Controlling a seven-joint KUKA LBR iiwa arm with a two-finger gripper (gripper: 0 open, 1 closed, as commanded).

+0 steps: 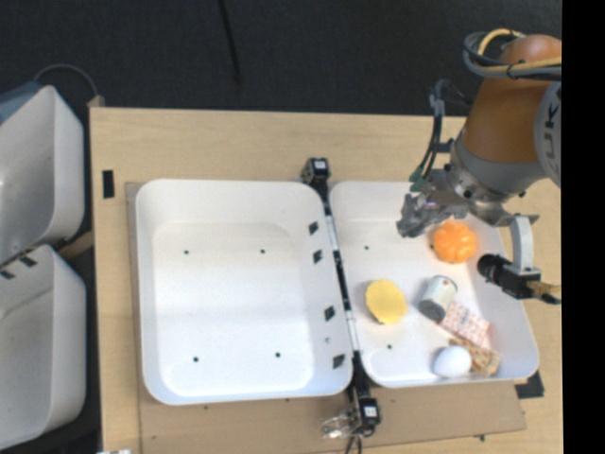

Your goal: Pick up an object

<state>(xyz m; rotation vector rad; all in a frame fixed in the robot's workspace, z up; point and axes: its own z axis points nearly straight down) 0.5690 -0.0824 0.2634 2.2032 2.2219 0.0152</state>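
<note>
Several objects lie in the right bin (378, 218): an orange ball (455, 240), a flat yellow disc (386, 302), a small grey and white can (437, 298) on its side, a patterned pink packet (469, 331) and a white ball (452, 360). My gripper (419, 215) hangs over the bin's upper right part, just left of and above the orange ball. Its dark fingers point down and left. Nothing shows between them.
The left bin (232, 287) sits beside the right one, joined along a black hinged divider (333, 263). The arm's orange band and grey wrist (506, 121) cover the right bin's far right corner. A black fitting (506, 274) sticks out by the right rim.
</note>
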